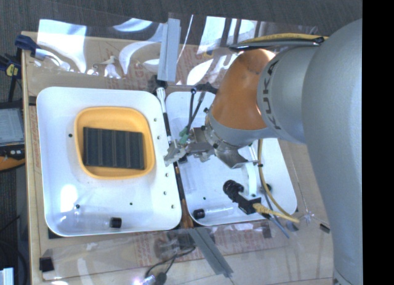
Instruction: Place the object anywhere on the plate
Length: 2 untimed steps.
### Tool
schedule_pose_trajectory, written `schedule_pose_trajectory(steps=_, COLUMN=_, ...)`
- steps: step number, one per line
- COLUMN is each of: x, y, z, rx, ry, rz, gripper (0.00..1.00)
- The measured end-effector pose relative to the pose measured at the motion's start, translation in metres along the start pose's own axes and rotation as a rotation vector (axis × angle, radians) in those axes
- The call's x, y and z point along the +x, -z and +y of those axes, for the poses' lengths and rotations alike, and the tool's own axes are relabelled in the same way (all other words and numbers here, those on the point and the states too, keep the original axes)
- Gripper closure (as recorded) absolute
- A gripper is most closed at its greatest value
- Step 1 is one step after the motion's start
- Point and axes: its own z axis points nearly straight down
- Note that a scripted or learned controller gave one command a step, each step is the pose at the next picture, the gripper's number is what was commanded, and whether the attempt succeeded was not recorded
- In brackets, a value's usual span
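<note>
A yellow plate (114,120) with rounded corners lies in the left bin (55,179). On its middle rests a dark grey ribbed rectangular block (114,148), lying flat. My gripper (176,152) hangs over the divider between the two bins, just right of the plate and apart from the block. I see nothing held at its tip. The grey arm with its orange band (246,96) covers much of the right bin (209,207).
A small black thing (115,222) lies near the left bin's front wall. A grey metal bar (167,50) stands behind the bins at the back. Clear plastic sheeting surrounds the bench's edges.
</note>
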Motion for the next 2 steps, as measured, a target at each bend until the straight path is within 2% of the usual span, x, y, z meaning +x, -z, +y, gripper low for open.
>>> schedule_pose_trajectory(steps=1, x=0.000, y=0.009, z=0.000, rx=0.003, ry=0.002, rz=0.000, gripper=1.00)
schedule_pose_trajectory(steps=2, x=0.056, y=-0.001, z=-0.038, rx=0.003, ry=0.082, rz=0.000, gripper=1.00)
